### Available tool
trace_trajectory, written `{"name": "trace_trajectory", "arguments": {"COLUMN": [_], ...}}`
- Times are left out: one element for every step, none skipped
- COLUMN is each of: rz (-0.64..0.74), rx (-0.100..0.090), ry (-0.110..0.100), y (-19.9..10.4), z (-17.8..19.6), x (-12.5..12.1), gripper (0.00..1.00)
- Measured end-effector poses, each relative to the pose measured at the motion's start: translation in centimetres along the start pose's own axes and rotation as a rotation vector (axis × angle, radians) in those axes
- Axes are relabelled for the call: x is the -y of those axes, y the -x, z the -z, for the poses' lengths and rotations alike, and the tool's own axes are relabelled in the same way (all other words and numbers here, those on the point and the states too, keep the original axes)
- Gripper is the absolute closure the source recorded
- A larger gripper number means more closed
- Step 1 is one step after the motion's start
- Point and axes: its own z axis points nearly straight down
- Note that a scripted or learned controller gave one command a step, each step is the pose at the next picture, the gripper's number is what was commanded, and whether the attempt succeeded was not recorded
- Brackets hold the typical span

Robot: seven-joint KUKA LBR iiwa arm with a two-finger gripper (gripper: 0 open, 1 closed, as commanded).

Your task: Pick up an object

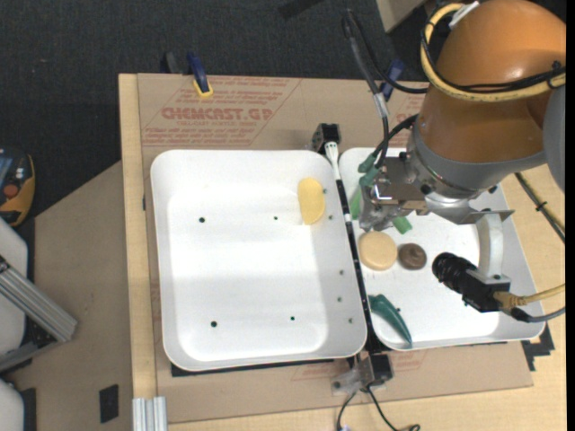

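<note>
White bins (180,187), two: one yellow piece (311,201) left; one tan disc (377,251), one brown (412,257), one teal piece (390,315) right; hand (388,212) state unclear

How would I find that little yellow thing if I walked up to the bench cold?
Look at the left-hand shallow white bin of the two. The pale yellow oval lump lies alone near that bin's upper right corner, close to the wall shared with the other bin. Its neighbours across that wall, a round tan disc and a smaller brown disc, are flat circles.

Both bins (243,330) look like smooth, glossy white plastic. Under them the tabletop (144,151) is matt brown cardboard. At 1 o'clock the arm's orange band (494,52) shines.
</note>
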Motion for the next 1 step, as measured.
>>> {"name": "trace_trajectory", "arguments": {"rz": [0.002], "rx": [-0.003], "ry": [0.005], "y": [-6.28], "z": [7.65], "x": [-0.09], "gripper": [1.0]}}
